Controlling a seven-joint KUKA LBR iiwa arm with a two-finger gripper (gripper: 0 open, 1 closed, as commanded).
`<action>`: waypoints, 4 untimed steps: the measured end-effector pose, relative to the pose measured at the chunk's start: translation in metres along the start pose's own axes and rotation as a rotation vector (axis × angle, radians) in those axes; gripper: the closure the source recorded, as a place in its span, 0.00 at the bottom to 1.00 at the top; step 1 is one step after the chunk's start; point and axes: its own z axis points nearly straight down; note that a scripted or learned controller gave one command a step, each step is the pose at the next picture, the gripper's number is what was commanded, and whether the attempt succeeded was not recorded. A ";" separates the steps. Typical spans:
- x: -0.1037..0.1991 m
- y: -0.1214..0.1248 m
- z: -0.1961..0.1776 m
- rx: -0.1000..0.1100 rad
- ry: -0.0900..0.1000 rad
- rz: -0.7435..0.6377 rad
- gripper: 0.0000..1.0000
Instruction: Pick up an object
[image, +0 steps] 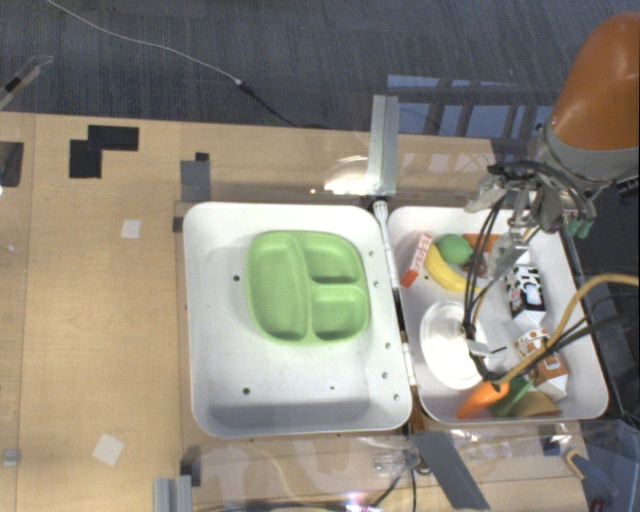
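My gripper (522, 222) hangs over the far part of the right bin (597, 392), below my grey wrist and the orange band (603, 65) at the upper right. Cables and brackets crowd it, so I cannot tell how far it is open or whether it has hold of anything.

Objects that could be picked up all lie in this right bin. Just to the camera's left of my gripper sit a green ball-like fruit (454, 248) and, touching it on the near side, a yellow banana (443, 271). A small red-and-white packet (416, 259) lies just beside the banana, close to the bin's left wall. On the near side of my gripper lies a black-and-white carton (525, 288). A black cable (475, 290) loops down from my wrist across the middle of the bin.

Nearer the camera, a white bowl (446, 345) rests near the bin's left wall. At the bin's near edge lie an orange carrot (480, 398), a green item (514, 396) touching it, and a tan piece (538, 404) beside that. A brown-and-white box (543, 363) lies toward the bin's right wall.

The left bin (215, 380) adjoins the right one along a shared middle edge. In it lies a green divided plate (306, 286), with one long compartment and two smaller ones. Both bins rest on a light wooden surface (90, 330), which bears black marks (100, 148) at its far left.
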 end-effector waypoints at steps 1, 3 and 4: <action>0.051 -0.023 0.123 0.001 -0.001 -0.276 0.00; -0.046 0.003 0.183 0.005 -0.011 -0.367 0.00; -0.036 0.007 0.184 0.004 -0.009 -0.171 0.00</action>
